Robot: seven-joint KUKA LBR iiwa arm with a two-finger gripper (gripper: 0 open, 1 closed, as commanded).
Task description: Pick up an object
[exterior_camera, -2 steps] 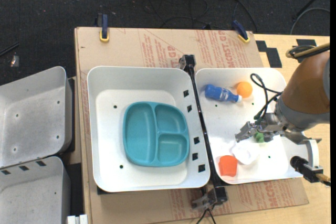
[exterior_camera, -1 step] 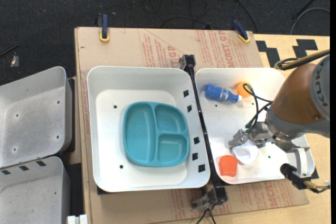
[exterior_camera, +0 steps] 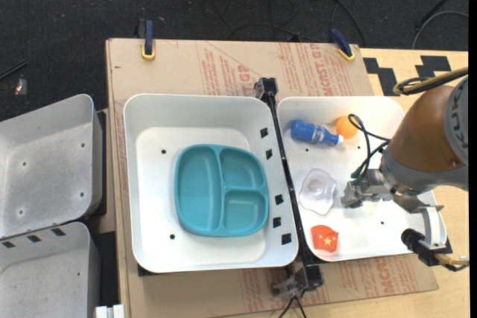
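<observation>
Nearest the camera, at the front edge of the right bin (exterior_camera: 387,253), a small red object (exterior_camera: 324,238) is seen lying on the white floor, close to the divider between the two bins. Just behind it, a clear plastic cup (exterior_camera: 318,188) is found lying on the bin floor, apart from the red object. To the right of the cup, the gripper (exterior_camera: 356,194) is lowered into the right bin, near the cup but not seen to touch it; how far the claw is spread cannot be told, and nothing is shown to be held in it. The grey arm (exterior_camera: 428,145) with its orange band is stretched in from the right above the bin. In the left bin (exterior_camera: 149,234), a teal divided plate (exterior_camera: 221,191) with three compartments is laid flat near the middle. Farther back in the right bin, a blue bottle (exterior_camera: 313,133) is seen lying on its side, with an orange ball (exterior_camera: 346,127) just beside its right end. Both bins are set on a brown cardboard sheet (exterior_camera: 209,63), which is fastened at its far edge by two clamps (exterior_camera: 148,41).
</observation>
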